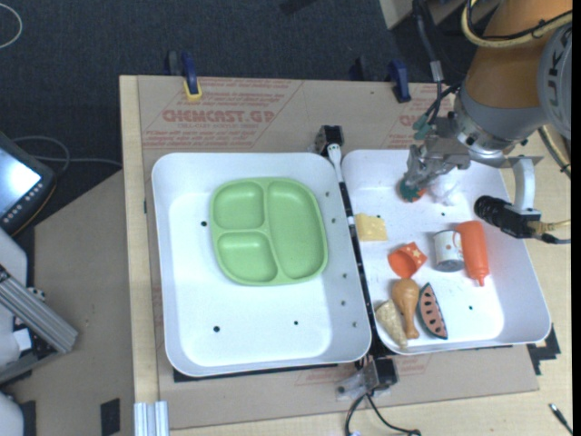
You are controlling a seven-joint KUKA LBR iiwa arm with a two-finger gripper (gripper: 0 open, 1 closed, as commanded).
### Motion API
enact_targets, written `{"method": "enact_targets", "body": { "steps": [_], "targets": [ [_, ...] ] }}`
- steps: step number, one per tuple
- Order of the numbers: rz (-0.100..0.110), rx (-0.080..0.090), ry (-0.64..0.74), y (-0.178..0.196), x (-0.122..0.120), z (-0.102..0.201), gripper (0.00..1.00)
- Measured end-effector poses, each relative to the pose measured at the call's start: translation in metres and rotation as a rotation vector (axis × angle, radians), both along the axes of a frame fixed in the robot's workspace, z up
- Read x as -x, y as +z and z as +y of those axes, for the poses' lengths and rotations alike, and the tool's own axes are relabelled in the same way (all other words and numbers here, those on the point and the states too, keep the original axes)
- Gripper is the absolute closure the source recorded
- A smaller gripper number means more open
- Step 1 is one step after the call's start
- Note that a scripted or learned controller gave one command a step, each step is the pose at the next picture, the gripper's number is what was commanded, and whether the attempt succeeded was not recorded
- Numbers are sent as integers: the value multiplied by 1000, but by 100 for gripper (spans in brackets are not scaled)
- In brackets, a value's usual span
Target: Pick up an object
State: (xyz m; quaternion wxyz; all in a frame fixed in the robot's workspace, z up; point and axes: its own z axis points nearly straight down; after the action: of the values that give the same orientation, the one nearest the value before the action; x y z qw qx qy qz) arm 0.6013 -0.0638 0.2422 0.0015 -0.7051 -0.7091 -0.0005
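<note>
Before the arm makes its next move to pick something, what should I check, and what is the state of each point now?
1. End effector is over the right bin: ok, it sits at the bin's far end.
2. Something small and teal is at its tip, with a white piece beside it: cannot tell what they are, or whether they are gripped.
3. Finger opening: cannot tell.
4. Other targets lie apart from the arm: ok; carrot, metal can, watermelon slice, chicken drumstick, cheese slice.
5. Green divided plate in the left bin, out of the way: ok.
</note>
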Motion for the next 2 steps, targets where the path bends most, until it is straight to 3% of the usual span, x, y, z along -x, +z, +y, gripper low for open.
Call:
{"method": "enact_targets", "body": {
  "steps": [1,2],
  "targets": [
    [2,1,-1,-17,10,52,100],
    [-2,1,0,-8,15,104,100]
  ]
}}
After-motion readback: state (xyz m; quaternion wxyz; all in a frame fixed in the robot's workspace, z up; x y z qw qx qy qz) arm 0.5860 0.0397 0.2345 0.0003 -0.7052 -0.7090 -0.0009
